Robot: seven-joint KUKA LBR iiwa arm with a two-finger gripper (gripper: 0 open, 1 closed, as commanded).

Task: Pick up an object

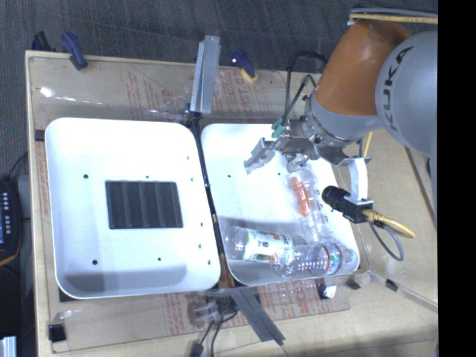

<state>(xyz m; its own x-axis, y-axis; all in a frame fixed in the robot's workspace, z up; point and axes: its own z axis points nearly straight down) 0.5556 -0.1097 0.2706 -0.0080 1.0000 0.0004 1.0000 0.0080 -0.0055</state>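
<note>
- Hovering over the right bin, the gripper is sitting up near the back wall; honestly can't tell what state it's in.
- Two clear plastic bottles are lying in that bin: one with an orange label just beside the gripper, another along the front wall.
- Left bin is sitting alongside on the worktop.

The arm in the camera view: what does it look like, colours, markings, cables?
The arm is grey with a broad orange band above the wrist and dark "KUKA" lettering on the grey shell. Black cables loop beside the wrist. The gripper is small, metallic grey.
</note>
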